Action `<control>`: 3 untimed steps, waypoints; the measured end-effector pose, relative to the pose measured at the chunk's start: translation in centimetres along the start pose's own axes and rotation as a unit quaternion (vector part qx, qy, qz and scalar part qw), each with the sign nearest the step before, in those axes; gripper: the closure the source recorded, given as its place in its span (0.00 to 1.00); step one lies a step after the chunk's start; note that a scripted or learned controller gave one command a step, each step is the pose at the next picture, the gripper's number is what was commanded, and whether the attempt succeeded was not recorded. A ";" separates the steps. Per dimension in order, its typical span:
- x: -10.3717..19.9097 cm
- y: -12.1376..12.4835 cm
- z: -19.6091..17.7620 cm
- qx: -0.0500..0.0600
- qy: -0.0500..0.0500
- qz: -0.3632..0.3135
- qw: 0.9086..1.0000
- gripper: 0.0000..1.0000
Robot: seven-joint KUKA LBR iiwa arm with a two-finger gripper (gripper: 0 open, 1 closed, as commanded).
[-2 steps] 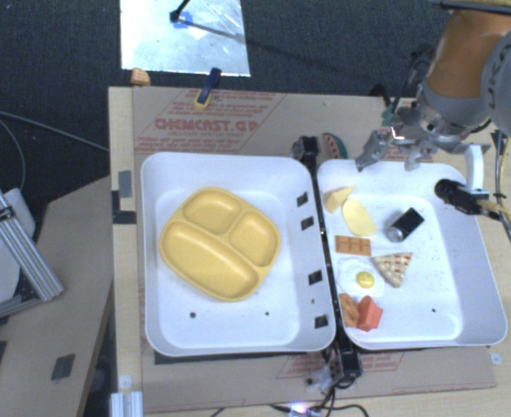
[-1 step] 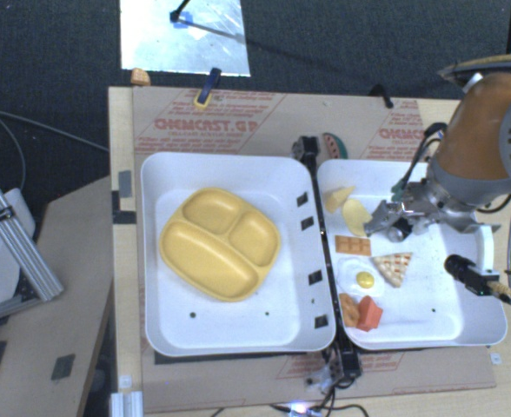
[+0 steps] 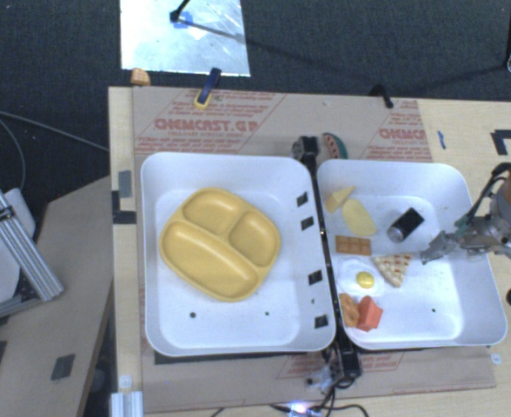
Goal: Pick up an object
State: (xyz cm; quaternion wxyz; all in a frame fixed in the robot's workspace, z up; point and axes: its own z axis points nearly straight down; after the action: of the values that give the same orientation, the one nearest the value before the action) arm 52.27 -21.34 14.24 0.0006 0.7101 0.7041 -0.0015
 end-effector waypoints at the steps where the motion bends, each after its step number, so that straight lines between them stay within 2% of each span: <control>1: 3.8 7.7 0.6 -0.005 0.001 -0.009 1.000 0.00; 2: 6.2 8.5 5.9 -0.002 0.001 -0.007 1.000 0.00; 3: 0.4 -3.3 5.9 0.003 0.001 0.000 1.000 0.00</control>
State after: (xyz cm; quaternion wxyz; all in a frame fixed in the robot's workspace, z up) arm 49.00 -20.92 8.39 -0.0025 0.7101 0.7041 -0.0027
